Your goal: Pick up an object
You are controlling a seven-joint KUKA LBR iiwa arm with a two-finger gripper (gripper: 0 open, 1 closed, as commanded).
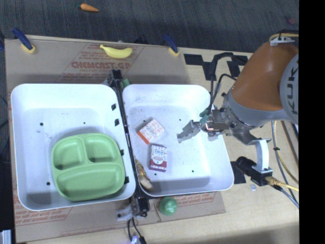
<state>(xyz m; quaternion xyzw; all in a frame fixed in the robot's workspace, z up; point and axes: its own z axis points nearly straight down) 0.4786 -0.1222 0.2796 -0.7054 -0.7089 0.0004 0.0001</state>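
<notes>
In the right bin (203,98) lie two small packets: an orange and white box (151,130) near the middle, and a red and white carton (158,157) just below it. My gripper (189,131) hangs over the bin's right half, a short way right of the orange and white box and apart from it. Nothing shows in the gripper. A thin tan object (141,175) lies along the bin's lower left wall.
The left bin (30,100) holds a green divided plate (89,165). A yellow banana (117,51) lies on the cardboard behind the bins, and a green ball (168,205) sits in front of the right bin. Blue clamps (24,39) grip the board's back edge.
</notes>
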